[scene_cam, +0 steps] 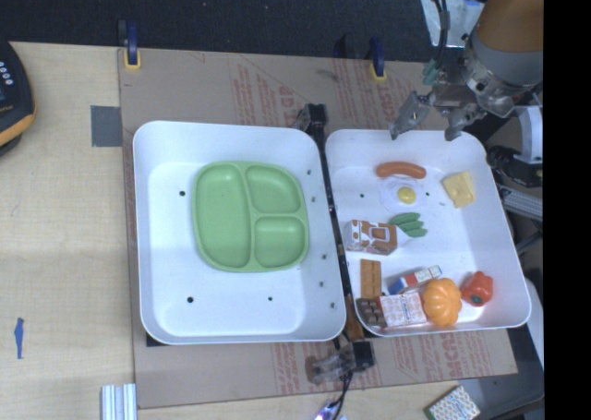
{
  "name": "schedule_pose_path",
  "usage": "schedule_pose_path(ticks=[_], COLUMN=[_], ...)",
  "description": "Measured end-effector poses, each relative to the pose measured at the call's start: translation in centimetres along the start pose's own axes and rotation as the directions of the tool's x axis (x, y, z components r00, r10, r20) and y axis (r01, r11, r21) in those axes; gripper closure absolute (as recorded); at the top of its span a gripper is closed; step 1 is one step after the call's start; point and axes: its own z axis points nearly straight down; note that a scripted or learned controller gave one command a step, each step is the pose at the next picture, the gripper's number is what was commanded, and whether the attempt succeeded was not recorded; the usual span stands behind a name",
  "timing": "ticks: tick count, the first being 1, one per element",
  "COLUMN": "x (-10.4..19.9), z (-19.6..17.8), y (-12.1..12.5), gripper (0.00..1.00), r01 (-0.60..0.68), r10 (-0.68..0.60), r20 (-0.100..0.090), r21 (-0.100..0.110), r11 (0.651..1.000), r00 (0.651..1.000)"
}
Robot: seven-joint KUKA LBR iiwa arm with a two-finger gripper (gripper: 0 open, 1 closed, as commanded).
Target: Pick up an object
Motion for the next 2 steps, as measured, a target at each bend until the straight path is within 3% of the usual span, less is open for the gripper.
schedule_pose_path(ticks=[1,2], x=[0.0,-1.7], z=[16.6,18.7], y=[-4.1,2.5], gripper=[0.00,0.00], r01=[-0.001,0.002], r10=[0.001,-0.002], r20=[-0.002,0.001], r21=[0.017,-0.006], r11=[1.000,1.000], r00=[1.000,1.000])
